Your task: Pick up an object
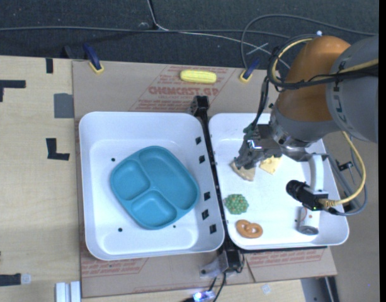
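My gripper [249, 160] hangs low over the right bin [278, 234], right above a tan bread-like piece [243, 170] near the bin's left wall. A pale yellow cheese wedge [271, 164] lies just right of it, partly under the wrist. Nearer the front lie a green broccoli-like ball [236, 202] and a brown pretzel [249, 229]. Whether the tan piece sits between the fingers is hidden by the wrist.
A blue divided plate [153, 185] lies in the left bin [98, 131]. A yellow corn cob [198, 76] rests on the cardboard behind the bins. Cables and a black-and-silver fitting [306, 200] hang by the right bin's right side.
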You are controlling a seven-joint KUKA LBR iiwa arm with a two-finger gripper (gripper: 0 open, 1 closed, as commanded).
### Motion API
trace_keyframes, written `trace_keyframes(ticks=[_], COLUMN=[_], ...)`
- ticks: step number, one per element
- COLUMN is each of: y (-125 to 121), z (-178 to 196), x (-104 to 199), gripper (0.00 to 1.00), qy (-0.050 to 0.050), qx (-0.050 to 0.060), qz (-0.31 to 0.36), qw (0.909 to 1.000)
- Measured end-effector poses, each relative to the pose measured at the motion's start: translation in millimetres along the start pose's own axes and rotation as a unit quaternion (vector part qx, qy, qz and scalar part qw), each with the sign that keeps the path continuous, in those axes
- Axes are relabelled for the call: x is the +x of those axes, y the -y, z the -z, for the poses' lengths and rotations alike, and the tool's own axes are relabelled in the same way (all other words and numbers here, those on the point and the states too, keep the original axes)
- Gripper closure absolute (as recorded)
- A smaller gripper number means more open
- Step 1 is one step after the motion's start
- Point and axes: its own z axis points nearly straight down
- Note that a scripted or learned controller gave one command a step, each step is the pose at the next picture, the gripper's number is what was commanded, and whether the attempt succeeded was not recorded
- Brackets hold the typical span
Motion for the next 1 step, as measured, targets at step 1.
trace_keyframes(ticks=[1], y=[-15.2], z=[-14.6], x=[47.3], gripper=[1.0], qy=[0.0], qx=[0.0], qz=[0.0], qw=[1.0])
